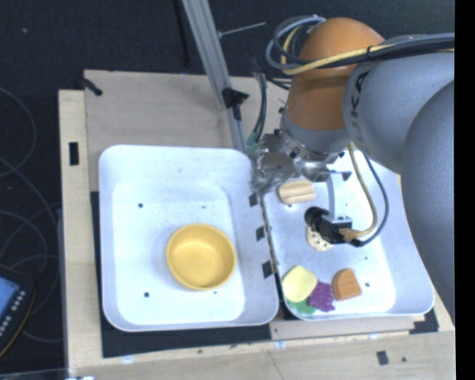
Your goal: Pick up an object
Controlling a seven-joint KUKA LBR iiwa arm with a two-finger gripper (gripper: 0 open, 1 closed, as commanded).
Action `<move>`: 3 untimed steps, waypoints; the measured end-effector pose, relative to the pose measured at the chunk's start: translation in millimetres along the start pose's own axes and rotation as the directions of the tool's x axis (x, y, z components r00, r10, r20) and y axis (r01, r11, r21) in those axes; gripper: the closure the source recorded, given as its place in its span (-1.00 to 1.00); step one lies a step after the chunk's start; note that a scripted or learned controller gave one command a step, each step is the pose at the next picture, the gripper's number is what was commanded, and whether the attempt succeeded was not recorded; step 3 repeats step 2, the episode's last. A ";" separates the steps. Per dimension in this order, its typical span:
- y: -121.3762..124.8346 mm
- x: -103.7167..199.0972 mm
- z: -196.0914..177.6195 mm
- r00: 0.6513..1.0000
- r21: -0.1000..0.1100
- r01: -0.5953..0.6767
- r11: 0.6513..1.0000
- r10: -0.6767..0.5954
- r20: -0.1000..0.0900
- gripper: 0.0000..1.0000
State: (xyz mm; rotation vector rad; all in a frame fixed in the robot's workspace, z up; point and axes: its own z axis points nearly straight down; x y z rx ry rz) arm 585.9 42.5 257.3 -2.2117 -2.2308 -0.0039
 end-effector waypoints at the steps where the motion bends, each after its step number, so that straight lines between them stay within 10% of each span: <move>1: 18.2 46.0 5.8 1.000 0.000 -0.002 1.000 0.002 0.002 1.00; 2: 17.7 41.8 5.3 1.000 0.001 -0.005 1.000 0.005 0.005 -1.00; 3: 17.7 41.8 5.3 1.000 0.001 -0.005 1.000 0.005 0.005 -1.00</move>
